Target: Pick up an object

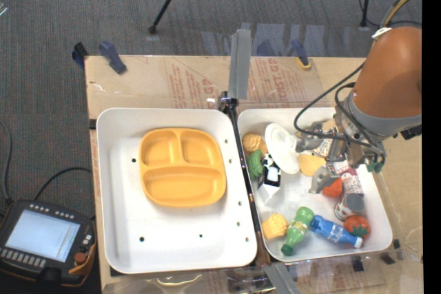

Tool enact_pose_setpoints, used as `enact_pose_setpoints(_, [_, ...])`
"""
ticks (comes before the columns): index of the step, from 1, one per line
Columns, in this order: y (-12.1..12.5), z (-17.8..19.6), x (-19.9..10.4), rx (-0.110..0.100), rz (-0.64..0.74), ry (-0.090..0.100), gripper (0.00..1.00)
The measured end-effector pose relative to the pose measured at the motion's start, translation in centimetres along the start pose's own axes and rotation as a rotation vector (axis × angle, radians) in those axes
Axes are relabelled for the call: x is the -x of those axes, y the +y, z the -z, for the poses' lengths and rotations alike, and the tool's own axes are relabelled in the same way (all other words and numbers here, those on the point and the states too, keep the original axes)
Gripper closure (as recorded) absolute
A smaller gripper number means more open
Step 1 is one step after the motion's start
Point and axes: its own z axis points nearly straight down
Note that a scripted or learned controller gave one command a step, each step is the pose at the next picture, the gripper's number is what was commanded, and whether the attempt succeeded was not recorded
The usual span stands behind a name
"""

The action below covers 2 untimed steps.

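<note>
Two shallow white bins sit side by side on the bench; the right-hand bin (386,217) carries the clutter. Just beside its white round plastic lid (281,147), the pincer (329,163) hangs low over a pale yellow rounded toy (310,164) and a small orange toy (333,187), probably lining up a grab. Whether it is clenched I cannot tell. Left of that lid, the other bin (117,217) holds a yellow divided plastic tray (182,167)

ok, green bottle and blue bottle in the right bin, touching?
Touching. In the camera view the green bottle leans with its upper end against the near end of the blue bottle; no white bin floor shows between them at that spot.
</note>
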Motion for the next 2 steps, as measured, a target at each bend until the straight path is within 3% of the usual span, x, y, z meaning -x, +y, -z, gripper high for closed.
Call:
enact_pose_setpoints(1, [-8.02, -13.51, -1.77, -0.007, 0.234, -0.027, 0.00])
enact_pose_setpoints(2, [-7.68, -13.86, -2.47, 0.003, 0.238, -0.001, 1.00])
